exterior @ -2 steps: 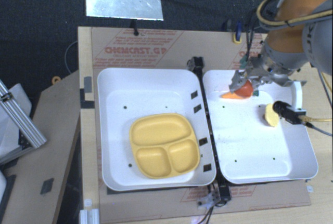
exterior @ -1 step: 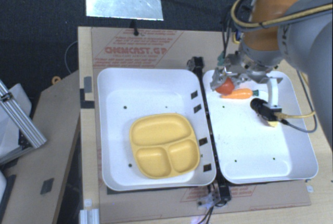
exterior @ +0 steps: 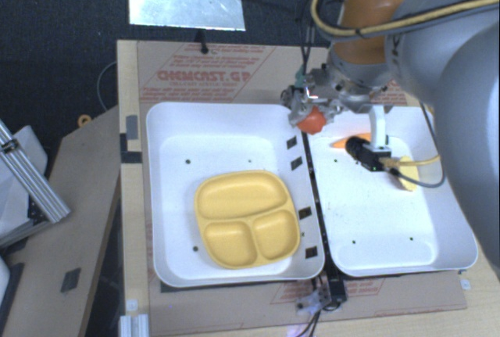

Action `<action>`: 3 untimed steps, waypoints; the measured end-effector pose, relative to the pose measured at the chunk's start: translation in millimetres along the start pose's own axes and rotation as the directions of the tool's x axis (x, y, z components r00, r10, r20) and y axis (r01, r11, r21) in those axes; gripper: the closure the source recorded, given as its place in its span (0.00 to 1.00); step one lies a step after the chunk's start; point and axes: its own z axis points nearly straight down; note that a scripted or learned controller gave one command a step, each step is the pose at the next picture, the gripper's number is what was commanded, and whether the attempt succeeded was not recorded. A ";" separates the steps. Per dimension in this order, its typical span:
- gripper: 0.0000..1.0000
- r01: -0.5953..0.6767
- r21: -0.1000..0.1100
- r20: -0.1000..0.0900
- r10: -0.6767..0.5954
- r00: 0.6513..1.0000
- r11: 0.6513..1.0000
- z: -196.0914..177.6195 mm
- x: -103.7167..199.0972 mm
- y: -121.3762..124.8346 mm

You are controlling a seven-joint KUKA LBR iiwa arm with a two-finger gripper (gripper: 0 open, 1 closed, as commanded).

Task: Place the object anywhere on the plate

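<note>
Gripper clasps the red object at its tips, well apart from the plate.

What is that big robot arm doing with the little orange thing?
The grey arm reaches in from the right, and its gripper hangs over the edge where the two white bins meet. A small orange-red object sits right at its tip, but it is too hard to see whether it is truly gripped. The yellow plate, with three compartments, lies in the left bin. The object is not on the plate yet.
</note>
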 end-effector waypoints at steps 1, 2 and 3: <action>1.00 -0.001 0.002 0.000 0.001 1.000 1.000 11.7 51.7 10.8; 1.00 -0.003 0.001 0.001 0.002 1.000 1.000 12.5 84.0 15.4; 1.00 -0.003 0.001 0.002 0.003 1.000 1.000 -4.2 84.0 24.3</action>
